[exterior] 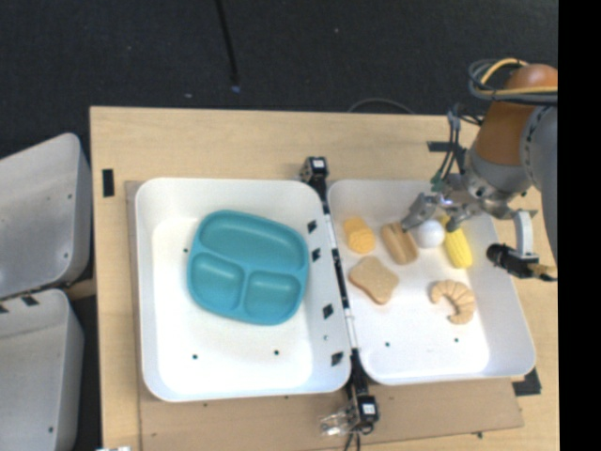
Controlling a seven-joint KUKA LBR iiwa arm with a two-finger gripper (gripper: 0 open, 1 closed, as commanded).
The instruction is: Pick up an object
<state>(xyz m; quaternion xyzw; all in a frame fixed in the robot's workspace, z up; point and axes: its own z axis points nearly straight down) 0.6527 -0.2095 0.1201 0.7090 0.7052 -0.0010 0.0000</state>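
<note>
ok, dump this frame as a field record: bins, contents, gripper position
left bin: holds a teal divided plate
right bin: holds toy foods
foods: round yellow piece, hot dog bun, white ball, corn cob, bread slice, croissant
gripper: low over the white ball, fingers straddling it
grasp: ball rests on the bin floor, not lifted
arm: enters from the right

surface (216, 139): pale wood, carrying two bins side by side
left bin (150, 280): white, shallow; right bin (498, 346): white, shallow
</note>
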